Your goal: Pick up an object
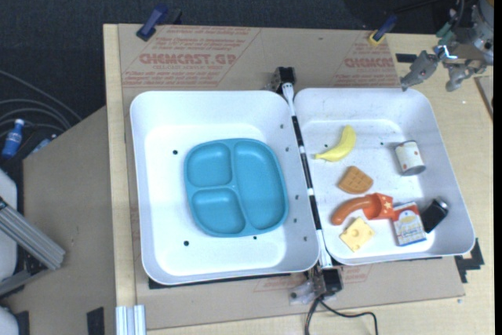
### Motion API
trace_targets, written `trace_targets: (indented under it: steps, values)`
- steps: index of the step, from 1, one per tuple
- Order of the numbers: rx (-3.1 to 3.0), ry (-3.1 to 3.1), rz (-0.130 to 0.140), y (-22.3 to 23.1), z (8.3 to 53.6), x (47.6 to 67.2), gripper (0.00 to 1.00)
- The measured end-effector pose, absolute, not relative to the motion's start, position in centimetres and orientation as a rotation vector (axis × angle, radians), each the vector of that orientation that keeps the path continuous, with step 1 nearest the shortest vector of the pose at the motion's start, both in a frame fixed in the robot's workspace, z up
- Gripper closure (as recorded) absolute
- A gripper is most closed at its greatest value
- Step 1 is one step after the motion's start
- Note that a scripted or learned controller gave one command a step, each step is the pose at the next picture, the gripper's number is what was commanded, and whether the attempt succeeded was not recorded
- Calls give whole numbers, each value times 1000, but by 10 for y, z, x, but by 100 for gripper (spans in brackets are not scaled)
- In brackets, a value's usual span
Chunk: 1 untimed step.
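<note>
Camera view shows the claw [436,68] spread, holding nothing, beyond the right bin [439,110] at its far corner. The arm is cut off at the frame edge; the small carton [409,229] in that bin is too blurred to read.

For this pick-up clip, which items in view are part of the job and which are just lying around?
Job:
- pincer, above the right bin's far corner
- banana
- waffle piece
- sausage
- cheese wedge
- small can
- small carton
- black object

Lying about:
- blue divided plate in the left bin
- blue clamp
- cables
</note>
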<state>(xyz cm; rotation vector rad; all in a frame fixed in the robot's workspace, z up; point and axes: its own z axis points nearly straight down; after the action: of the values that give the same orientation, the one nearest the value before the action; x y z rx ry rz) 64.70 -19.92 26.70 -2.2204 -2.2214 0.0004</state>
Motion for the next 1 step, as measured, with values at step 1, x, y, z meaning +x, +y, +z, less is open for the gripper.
trace_targets:
  steps: [1]
  values:
    - [-2218,-2220,3,-203,137,666,0]
